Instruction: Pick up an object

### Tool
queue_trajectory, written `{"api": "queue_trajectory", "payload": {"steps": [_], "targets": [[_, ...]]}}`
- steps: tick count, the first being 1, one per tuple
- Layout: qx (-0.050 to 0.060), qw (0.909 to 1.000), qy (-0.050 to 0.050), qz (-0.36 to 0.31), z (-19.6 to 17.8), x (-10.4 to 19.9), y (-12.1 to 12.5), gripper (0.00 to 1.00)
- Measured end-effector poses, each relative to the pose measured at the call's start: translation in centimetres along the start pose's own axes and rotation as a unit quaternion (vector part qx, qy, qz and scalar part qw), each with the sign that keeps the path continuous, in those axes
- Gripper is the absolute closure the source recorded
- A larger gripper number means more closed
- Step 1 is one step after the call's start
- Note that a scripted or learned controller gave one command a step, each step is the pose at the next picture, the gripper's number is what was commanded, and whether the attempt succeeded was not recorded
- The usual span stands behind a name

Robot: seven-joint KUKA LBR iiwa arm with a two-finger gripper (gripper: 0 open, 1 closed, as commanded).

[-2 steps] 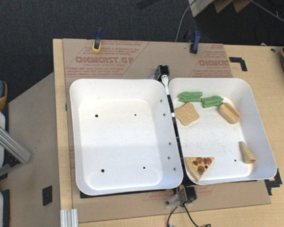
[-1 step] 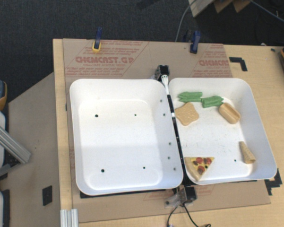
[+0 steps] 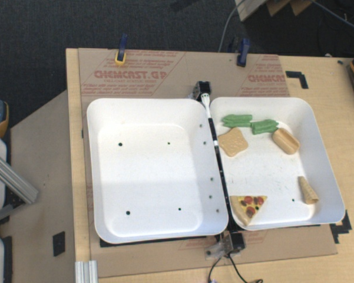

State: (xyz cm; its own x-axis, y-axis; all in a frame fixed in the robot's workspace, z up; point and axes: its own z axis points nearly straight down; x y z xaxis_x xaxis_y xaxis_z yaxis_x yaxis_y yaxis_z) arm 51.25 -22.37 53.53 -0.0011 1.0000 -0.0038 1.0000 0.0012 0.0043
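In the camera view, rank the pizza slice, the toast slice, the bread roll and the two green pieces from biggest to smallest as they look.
1. pizza slice and toast slice: look about alike, too close to rank
2. bread roll
3. the two green pieces: similar to each other and near the roll in length, but thinner

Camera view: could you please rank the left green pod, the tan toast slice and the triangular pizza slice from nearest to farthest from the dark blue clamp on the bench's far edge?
1. left green pod: far side of the right white bin, nearest the dark blue clamp.
2. tan toast slice: just in front of the pod.
3. triangular pizza slice: near corner, farthest.
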Motion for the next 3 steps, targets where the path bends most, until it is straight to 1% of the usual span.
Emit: {"api": "queue_trajectory", "payload": {"steps": [1, 2, 3], "targets": [[0.0, 1.0, 0.0, 0.0, 0.0, 0.0, 0.0, 0.0], [0.003, 1.0, 0.003, -0.001, -0.1, 5.2, -3.4, 0.0], [0.0, 1.0, 0.0, 0.001, 0.0, 1.3, -1.0, 0.0]]}}
